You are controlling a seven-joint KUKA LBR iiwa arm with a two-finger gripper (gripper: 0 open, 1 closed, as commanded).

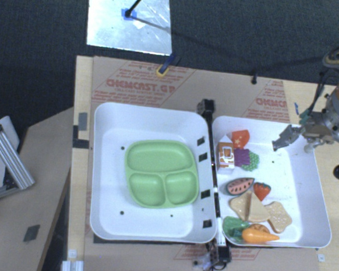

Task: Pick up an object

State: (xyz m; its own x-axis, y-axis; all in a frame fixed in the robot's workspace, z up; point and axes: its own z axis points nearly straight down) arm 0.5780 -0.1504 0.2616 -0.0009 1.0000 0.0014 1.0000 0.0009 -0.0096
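Currently, the gripper [295, 139] hovers, fingers spread and holding nothing, over the right bin's [320, 190] far right corner. Toy foods cluster along its left and near edges. The carrot [259, 234] looks light, rigid, smooth; grasp across its middle.

Robot lab / test cell, not a home.
Bench [80, 154] w/ cardboard sheet [191, 87] under two white bins [153, 118], cables [222, 60] over dark carpet [36, 45], alu framing [4, 154] at left, toy plastic food [251, 208] as props.
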